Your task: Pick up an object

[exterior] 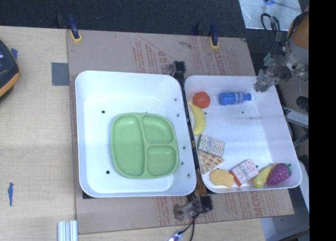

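- My hand [262, 83] hangs at the right bin's [273, 124] far right corner; I cannot tell its grip.
- Nothing picked up yet; blue bottle [234, 98] lies just left of it.

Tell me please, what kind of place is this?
Probably a robot test bench in a lab, not a kitchen. Two shallow white bins sit on a brown cardboard sheet held down by blue clamps. The right bin holds plastic toy food, such as a yellow banana, beside the grey arm's gripper.
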Controlling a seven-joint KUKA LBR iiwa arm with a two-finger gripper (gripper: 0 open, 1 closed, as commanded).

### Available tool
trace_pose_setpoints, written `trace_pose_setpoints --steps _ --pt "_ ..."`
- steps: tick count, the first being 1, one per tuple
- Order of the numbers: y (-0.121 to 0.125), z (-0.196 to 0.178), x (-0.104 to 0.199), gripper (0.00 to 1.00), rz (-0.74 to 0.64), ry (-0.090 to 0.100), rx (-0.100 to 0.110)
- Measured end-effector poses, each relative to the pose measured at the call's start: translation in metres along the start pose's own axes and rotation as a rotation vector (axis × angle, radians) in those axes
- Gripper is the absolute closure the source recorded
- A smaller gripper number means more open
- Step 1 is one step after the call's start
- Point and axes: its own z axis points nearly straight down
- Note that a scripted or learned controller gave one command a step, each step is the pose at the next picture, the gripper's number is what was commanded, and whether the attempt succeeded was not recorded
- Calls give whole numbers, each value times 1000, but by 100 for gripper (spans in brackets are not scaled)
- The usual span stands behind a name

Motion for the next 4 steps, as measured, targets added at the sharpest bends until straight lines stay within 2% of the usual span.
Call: trace_pose_setpoints --steps 1,2,3,4 --pt "-97 12 51 100 3 1 2" --pt "-13 -7 128 100 2 2 -1" --pt "-13 -7 127 0 3 1 0" --pt "-2 57 5 0 6 -1 1"
